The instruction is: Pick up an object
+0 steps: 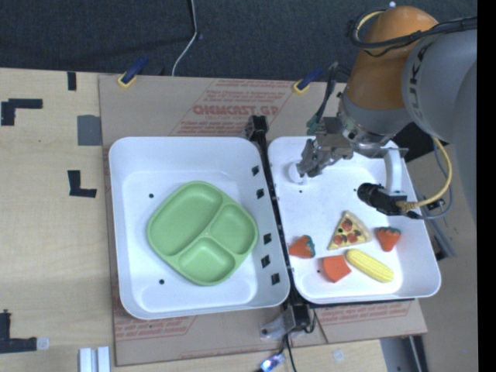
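Bench (pixel 46 231) with two white bins side by side. Left bin (pixel 132 157) holds a green divided plate (pixel 203 232) at its centre. Right bin (pixel 418 281) holds toy food along its near edge: a strawberry (pixel 302 246), a pizza slice (pixel 349 232), an orange-red piece (pixel 335 268), a yellow corn cob (pixel 369 266) and a second strawberry (pixel 388 239). The gripper (pixel 308 167) hangs over the right bin's far left corner, well apart from the food; whether its jaws are wide or narrow cannot be told.
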